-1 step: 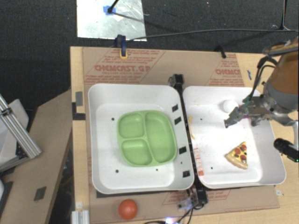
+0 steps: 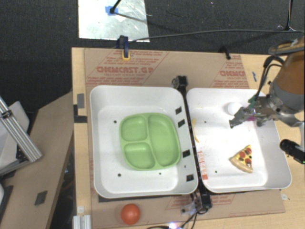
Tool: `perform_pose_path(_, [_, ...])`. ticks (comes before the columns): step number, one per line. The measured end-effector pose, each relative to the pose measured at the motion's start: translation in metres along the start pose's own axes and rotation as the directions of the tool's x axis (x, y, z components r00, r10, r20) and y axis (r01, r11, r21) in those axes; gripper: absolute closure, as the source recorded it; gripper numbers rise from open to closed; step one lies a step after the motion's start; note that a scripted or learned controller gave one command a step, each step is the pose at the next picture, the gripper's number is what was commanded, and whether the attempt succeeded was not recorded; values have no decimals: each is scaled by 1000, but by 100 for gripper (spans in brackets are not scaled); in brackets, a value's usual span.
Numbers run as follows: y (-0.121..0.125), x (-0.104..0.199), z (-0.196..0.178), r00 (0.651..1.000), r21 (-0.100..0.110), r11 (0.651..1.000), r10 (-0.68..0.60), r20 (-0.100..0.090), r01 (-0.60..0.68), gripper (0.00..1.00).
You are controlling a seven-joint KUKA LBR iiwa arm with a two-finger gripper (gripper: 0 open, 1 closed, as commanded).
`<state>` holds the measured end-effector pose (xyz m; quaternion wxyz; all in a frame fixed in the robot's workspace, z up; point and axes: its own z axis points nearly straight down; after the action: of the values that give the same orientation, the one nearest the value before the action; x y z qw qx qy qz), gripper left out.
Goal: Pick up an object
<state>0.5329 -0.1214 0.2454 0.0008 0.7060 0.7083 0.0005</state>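
Arm casing [image 2: 287,99]: grey, rounded, smooth.
Band above wrist [image 2: 291,78]: orange-brown, broad, curved.
Cable [image 2: 265,75]: dark, thin, looping beside band.
Pincer [image 2: 245,117]: dark grey metal, angular, small green and pink marks.

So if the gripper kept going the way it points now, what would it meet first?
The gripper points leftward and down over the right bin. It would likely meet that bin's bare white floor first, passing the small white object; depth is unclear.

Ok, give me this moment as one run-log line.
gripper: over right bin, near white ball | pizza slice: right bin, untouched | green tray: left bin | grasp: none seen
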Motion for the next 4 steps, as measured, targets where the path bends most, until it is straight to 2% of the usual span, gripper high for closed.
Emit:
perform_pose_path(2, [5,4,87,1000,4,1000,2,-1,-2,0])
perform_pose_path(3, [13,8,145,1000,4,1000,2,-1,-2,0])
perform_pose_path(4, [14,7,132,1000,0,1000,2,0,-2,100])
